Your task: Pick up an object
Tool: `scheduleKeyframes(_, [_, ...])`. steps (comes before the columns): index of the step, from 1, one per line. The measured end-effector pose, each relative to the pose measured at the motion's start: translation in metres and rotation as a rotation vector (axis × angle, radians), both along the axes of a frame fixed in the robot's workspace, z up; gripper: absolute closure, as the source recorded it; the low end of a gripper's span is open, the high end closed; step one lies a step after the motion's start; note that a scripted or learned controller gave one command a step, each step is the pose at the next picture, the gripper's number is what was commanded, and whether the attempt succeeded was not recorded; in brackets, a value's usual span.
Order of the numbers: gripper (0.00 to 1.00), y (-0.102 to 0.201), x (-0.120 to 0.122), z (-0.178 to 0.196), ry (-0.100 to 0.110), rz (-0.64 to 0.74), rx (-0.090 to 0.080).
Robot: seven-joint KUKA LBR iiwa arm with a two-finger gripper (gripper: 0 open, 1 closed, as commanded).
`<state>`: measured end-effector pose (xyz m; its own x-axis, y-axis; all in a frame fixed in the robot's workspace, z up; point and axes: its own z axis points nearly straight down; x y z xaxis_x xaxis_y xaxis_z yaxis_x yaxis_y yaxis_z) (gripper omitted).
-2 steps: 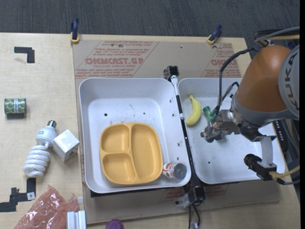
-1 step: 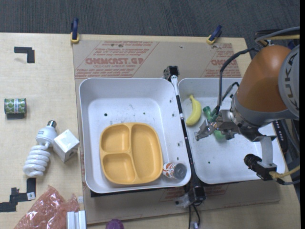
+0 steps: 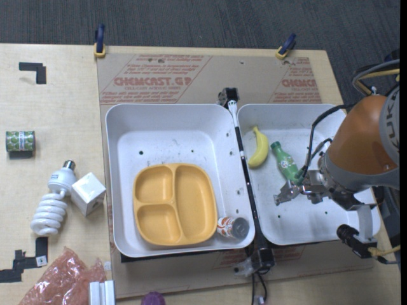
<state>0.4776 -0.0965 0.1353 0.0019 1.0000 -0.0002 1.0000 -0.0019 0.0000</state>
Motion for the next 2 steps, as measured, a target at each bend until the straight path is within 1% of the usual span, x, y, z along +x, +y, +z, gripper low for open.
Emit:
scheduleKeyframes(1, [0.00,-0.0322,0.0717,-0.0428,-0.001,0.002,0.000])
scheduleKeyframes(2, [1.00,-0.0327,0.0724,-0.0329,-0.003,0.001,-0.001])
